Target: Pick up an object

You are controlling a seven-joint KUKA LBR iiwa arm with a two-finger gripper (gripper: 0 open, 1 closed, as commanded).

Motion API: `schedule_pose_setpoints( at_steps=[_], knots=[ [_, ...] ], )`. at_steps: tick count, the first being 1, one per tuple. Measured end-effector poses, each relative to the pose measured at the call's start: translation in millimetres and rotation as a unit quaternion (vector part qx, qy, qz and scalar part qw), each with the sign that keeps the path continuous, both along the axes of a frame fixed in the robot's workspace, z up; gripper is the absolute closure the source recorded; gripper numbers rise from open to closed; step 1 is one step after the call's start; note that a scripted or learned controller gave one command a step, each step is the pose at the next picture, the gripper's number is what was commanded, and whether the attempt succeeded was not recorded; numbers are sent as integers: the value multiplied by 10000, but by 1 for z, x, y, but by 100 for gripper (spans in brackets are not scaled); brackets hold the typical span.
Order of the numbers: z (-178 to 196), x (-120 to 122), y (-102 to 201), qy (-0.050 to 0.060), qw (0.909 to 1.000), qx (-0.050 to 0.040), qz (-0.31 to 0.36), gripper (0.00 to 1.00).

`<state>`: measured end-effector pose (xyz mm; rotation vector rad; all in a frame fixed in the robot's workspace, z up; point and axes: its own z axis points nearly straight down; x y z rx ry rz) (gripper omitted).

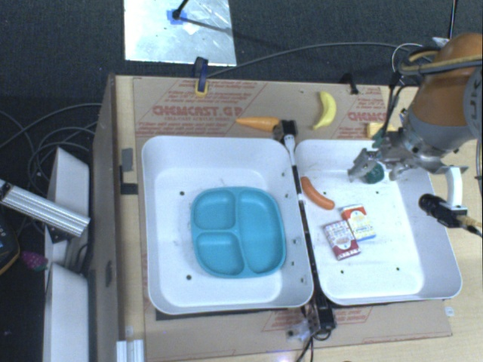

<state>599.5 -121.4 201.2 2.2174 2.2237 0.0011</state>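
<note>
Teal ball (373, 174) sits at the gripper (370, 166) in the right bin (423, 277), not yet lifted. Whether it is gripped, I cannot tell. 1 sausage (317, 192) and 2 cartons (349, 231) lie untouched.

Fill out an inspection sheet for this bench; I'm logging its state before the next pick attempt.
Surface: cardboard board under two white bins, the left bin and the right bin, side by side.
Job's things: in the right bin, a sausage, a small red box, a carton touching it and a dark green thing at the gripper.
Clutter: blue divided plate in the left bin; banana and carrot on the board behind the bins.
Grippers: gripper low over the right bin's far end; grip cannot be told.
Cables: black cables on the floor at left.
Surroundings: shiny sheet on dark carpet.
</note>
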Motion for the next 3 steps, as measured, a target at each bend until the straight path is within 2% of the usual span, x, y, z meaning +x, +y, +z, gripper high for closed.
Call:
schedule_pose_setpoints(
  at_steps=[1,2,3],
  knots=[
    [-117,-21,0,2,10000,0,-7,0],
    [-107,-20,0,-10,10000,0,-2,100],
    [-16,-68,63,-10,10000,5,4,100]
  ],
)
